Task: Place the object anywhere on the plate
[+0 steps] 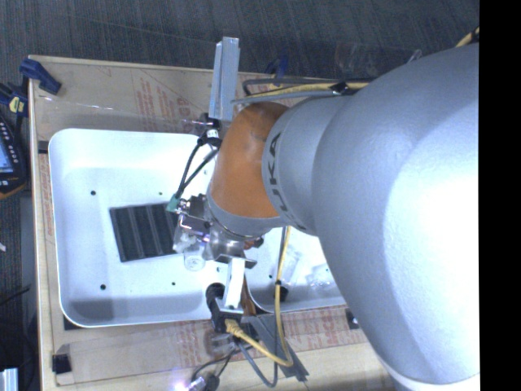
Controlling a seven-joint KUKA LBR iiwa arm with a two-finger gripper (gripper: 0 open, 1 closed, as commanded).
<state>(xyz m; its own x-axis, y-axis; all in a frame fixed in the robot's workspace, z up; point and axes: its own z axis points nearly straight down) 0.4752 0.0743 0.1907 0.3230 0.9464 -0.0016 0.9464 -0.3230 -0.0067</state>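
Observation:
A dark ribbed rectangular plate [140, 232] lies flat on the floor of the left white bin [81, 177]. My gripper [190, 249] hangs below the orange wrist band [244, 169], over the plate's right edge near the wall between the two bins. The wrist body covers it from above. In the visible strip of the right bin [269, 300] lies a small pale, glassy thing [317, 279]; its shape is too unclear to name.
The grey arm [383, 210] covers most of the right bin and the right half of the view. A yellow cable [260, 344] and dark cables trail over the bench's front edge. A grey upright bar [224, 76] stands behind the bins.

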